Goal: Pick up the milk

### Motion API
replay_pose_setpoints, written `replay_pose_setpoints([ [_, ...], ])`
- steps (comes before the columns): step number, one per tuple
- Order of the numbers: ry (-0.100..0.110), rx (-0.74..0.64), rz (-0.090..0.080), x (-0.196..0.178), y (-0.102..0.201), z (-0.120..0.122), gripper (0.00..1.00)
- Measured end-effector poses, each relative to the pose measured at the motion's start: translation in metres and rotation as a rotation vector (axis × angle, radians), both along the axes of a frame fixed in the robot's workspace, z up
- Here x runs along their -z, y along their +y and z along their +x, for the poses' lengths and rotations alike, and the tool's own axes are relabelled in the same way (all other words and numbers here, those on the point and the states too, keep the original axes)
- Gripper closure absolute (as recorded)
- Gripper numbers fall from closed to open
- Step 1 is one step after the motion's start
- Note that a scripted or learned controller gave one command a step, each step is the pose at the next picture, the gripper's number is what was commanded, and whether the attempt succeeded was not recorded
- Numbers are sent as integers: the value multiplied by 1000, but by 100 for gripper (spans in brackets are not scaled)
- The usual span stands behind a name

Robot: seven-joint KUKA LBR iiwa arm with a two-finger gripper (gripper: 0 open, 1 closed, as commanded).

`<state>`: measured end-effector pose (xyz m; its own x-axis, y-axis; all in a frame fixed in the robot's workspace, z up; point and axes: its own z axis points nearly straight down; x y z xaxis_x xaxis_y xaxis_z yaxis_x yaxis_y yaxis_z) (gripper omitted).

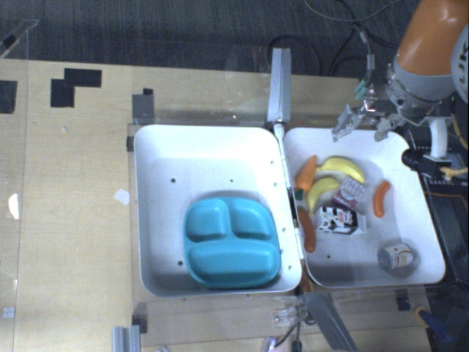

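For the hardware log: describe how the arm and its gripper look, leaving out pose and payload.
The arm is a thick rounded body with a broad orange band above a grey wrist section. The gripper is a small metallic grey two-finger unit with thin, pale fingers. A small teal fitting sits beside the wrist, and a thin dark cable loops behind the arm over the dark floor.
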<state>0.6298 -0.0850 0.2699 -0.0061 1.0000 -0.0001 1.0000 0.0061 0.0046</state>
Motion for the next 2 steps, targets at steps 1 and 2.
replay_pose_setpoints([
  [1,1,-214,-1,85,48,39,0],
  [2,-1,-62,1,84,114,40,0],
])
